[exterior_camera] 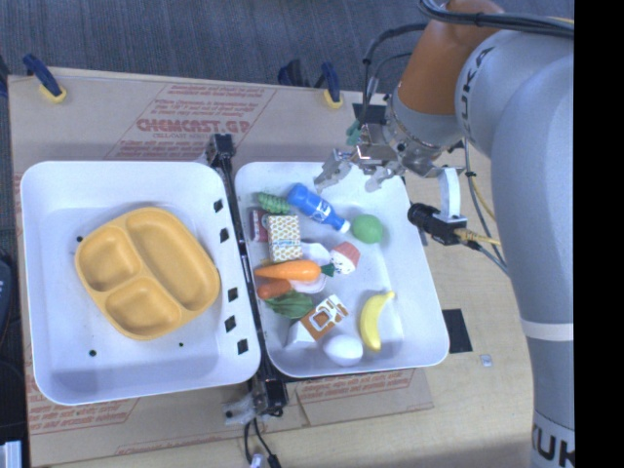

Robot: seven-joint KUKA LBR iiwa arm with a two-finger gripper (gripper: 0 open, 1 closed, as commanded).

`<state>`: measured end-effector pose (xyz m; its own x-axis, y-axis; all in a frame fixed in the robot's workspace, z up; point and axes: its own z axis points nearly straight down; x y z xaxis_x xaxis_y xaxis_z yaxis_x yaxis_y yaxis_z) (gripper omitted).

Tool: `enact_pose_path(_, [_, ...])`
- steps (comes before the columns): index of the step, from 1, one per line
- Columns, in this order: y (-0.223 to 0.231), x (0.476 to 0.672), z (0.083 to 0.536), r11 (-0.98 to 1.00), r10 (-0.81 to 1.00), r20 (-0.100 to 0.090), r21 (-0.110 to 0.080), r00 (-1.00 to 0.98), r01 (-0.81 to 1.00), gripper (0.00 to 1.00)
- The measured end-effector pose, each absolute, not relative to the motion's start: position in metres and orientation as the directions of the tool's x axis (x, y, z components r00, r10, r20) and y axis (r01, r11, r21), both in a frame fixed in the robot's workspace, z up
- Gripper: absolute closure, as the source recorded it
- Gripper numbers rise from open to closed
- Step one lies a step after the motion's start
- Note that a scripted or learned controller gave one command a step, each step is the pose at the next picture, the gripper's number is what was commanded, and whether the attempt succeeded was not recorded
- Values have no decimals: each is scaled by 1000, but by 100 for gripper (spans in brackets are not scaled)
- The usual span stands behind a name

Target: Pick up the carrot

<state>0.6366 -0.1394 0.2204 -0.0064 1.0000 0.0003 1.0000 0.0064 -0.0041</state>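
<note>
Orange carrot (287,272) lies in the right bin (421,300), near its left wall, between a checkered box (285,237) and a green leaf toy (290,305). The gripper (359,170) hangs over the bin's far edge, beside a blue bottle (318,208), fingers spread apart, holding nothing.

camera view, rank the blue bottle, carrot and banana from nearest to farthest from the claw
From the claw, at the right bin's far rim:
1. Blue bottle, just below the claw, at the far end of the bin.
2. Carrot, mid-bin, toward the left wall.
3. Banana, near the bin's front right corner.
</note>
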Motion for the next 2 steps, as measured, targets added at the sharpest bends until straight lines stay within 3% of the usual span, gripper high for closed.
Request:
enact_pose_path(1, [-104,604,123,260,965,2,-5,-260,965,0])
enact_pose_path(2, [-99,578,92,212,977,1,-4,-212,977,0])
